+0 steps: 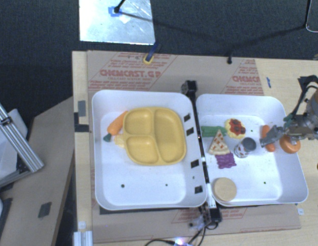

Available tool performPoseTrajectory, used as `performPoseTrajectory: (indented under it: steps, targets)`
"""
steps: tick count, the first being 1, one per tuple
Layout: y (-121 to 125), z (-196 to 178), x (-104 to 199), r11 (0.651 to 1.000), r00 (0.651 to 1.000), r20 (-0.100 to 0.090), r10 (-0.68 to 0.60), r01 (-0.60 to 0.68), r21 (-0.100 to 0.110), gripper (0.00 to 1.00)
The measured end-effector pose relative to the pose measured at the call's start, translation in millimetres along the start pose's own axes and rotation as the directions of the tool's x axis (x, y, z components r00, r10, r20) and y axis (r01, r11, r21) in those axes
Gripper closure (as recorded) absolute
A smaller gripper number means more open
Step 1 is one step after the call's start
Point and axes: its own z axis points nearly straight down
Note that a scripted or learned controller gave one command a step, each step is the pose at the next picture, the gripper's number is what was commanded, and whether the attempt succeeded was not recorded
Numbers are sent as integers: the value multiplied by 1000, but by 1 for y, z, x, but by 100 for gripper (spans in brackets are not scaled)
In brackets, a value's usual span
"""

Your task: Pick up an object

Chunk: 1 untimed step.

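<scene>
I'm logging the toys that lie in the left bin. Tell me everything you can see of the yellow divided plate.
The yellow divided plate looks like matte plastic, a rounded square with three compartments: one long on the right, two smaller on the left. It lies flat and upright in the left bin, turned slightly. A toy carrot rests against its upper-left rim.

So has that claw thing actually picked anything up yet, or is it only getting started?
Nothing looks picked up yet. The claw sits low at the right side of the right bin, close to some orange pieces, but I can't see anything between its fingers. The pizza slice, tin can, purple piece and round cookie lie on the bin floor. The grab and lift remain.
</scene>
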Motion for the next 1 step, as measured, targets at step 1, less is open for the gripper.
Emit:
performPoseTrajectory:
  steps: [1]
  targets:
    - [2, -6, 0, 1000, 1000, 3, -3, 3, -11, 0]
